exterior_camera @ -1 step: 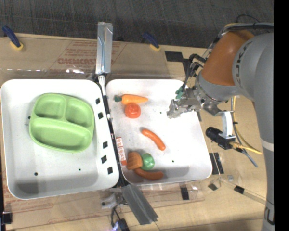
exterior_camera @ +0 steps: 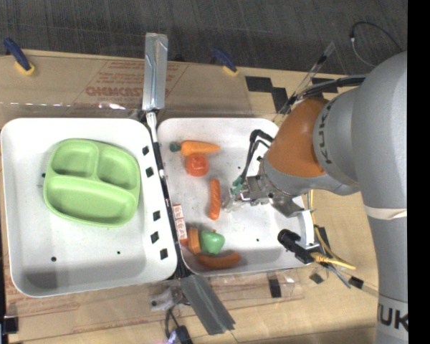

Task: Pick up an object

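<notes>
The left bin contains a green divided tray, positioned toward its upper half. A metal divider bar extends upward between the bins. Brown cardboard lies behind them. Blue clamps grip its edge.

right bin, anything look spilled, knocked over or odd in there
Nothing stands out. The toy foods in the right bin lie loose: carrot, tomato, sausage and a green piece. The green tray sits flat in the left bin.
</notes>
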`<state>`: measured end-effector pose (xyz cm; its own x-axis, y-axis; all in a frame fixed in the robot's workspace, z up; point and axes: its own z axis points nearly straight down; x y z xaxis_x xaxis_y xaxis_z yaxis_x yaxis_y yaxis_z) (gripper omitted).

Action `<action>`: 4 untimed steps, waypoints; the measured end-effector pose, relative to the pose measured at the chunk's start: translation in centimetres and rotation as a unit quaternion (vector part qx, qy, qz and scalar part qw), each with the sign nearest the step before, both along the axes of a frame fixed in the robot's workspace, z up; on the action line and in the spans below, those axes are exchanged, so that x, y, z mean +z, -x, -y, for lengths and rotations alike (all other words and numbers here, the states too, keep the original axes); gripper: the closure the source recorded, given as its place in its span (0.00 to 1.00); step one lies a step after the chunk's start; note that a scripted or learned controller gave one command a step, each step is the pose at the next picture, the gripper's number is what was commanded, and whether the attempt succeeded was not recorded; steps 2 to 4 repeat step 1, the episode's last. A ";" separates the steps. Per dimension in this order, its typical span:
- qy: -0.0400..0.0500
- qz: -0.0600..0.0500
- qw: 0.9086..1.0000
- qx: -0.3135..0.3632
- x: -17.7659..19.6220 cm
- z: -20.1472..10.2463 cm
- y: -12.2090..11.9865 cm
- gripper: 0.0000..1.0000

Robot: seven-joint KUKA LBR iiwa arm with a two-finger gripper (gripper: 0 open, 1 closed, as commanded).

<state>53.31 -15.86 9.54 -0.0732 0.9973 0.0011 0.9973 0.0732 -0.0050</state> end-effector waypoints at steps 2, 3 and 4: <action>0.000 0.001 0.998 0.069 0.9 -1.4 -1.1 0.00; 0.000 0.001 0.998 0.069 0.9 -1.4 -1.1 0.00; 0.000 0.001 0.998 0.069 0.9 -1.4 -1.1 0.00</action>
